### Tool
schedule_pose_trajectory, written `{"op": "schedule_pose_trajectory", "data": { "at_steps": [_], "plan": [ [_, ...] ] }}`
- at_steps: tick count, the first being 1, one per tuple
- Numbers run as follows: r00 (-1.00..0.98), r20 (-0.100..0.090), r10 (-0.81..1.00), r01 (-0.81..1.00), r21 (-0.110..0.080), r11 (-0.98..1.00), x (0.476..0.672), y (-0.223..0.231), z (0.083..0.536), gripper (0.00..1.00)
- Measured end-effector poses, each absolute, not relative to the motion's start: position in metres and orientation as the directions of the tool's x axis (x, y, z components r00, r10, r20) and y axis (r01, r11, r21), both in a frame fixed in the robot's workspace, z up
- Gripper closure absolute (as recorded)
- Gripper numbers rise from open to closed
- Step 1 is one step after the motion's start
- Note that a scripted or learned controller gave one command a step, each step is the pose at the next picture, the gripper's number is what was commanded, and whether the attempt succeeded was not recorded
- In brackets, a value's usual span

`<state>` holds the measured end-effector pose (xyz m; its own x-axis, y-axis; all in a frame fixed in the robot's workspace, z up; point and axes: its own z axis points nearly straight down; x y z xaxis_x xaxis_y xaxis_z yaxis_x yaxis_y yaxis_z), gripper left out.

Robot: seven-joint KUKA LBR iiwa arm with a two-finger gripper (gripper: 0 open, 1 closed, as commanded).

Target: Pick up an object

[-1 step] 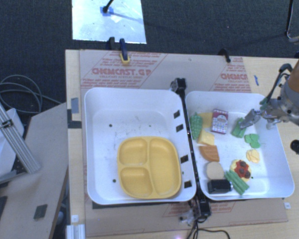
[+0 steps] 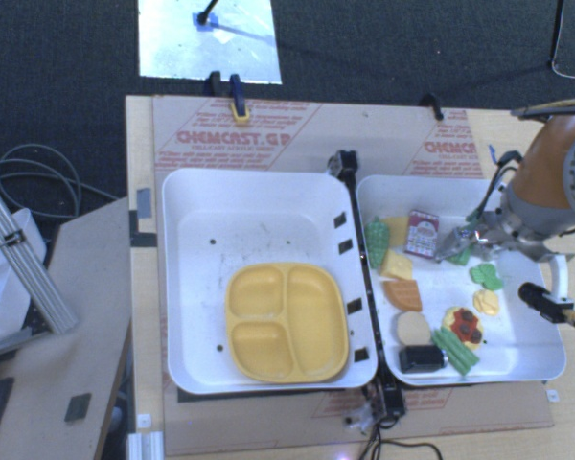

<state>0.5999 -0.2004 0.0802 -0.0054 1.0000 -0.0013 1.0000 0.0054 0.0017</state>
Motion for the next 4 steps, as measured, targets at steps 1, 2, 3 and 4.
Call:
{"op": "schedule_pose_trajectory", "data": {
  "at_steps": [1,2,3,4],
  "plan": [
    [-0.006,-0.001,1.0,1.0,0.006,0.006,0.6,-0.2,0.096,1.0],
    [0.0,-0.002,1.0,1.0,0.006,0.0,0.565,-0.198,0.163,1.0],
    [-0.001,0.0,1.0,1.0,0.0,0.001,0.55,-0.179,0.081,1.0],
    [-0.008,-0.001,1.0,1.0,0.007,0.008,0.609,-0.153,0.086,1.0]
  ]
}}
